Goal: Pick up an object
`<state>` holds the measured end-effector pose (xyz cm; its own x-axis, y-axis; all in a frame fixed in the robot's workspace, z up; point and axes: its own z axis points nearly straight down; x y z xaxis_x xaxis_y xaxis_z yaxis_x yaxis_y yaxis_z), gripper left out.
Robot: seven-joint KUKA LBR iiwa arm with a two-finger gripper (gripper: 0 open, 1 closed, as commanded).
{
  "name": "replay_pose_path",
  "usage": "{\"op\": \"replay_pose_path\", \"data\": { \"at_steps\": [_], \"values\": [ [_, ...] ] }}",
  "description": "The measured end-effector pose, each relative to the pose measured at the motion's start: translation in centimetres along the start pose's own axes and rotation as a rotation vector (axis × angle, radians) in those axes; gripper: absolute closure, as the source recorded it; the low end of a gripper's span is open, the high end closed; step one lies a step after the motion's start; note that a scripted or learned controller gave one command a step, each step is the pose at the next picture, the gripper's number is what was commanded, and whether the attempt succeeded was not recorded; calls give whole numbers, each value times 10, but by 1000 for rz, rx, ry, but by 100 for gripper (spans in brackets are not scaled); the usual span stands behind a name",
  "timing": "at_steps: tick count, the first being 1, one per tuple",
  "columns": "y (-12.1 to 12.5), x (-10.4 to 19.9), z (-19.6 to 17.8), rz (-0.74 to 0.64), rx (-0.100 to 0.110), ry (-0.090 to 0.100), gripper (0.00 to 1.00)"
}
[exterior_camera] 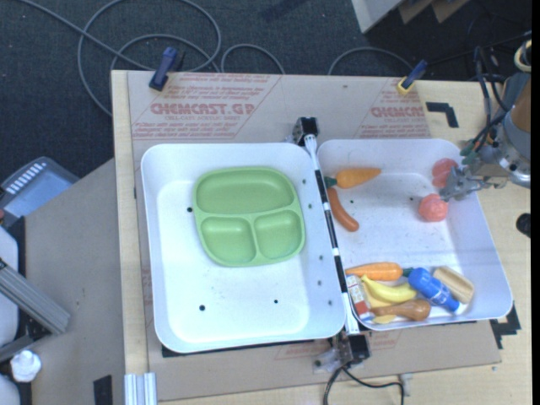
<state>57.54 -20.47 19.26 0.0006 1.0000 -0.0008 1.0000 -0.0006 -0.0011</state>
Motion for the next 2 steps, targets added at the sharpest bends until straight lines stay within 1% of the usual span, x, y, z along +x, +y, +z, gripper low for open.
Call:
{"op": "replay_pose_path", "data": {
  "at_steps": [1,2],
  "values": [
    [87,-10,-13,-2,-4,-1,100],
    [87,-10,-13,-2,-3,-1,0]
  ]
}}
